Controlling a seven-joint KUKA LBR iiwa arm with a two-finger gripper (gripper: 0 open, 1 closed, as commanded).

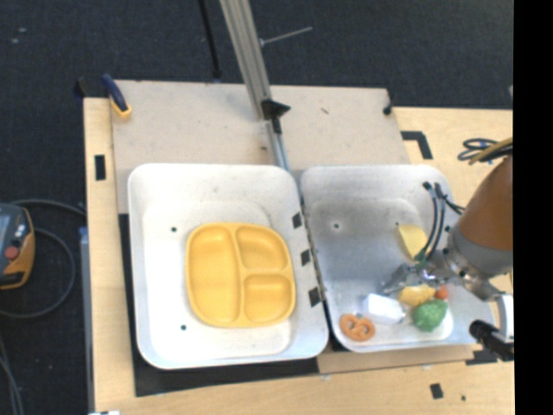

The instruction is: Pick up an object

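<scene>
Hovering low in the right bin (346, 197), the gripper (413, 277) sits just above-left of a yellow object (416, 295). Whether the gripper is apart or together cannot be told. A green object (429, 316) lies just beyond.

light: bright and even, from above | glare: left bin (155, 197) floor almost washed out to plain white | shadows: soft grey smudge in the right bin (363, 188), thin dark lines under the bin edges | focus: whole view a bit soft and grainy, small things near the arm (488, 219) blurry | surround: dark floor, little detail
</scene>
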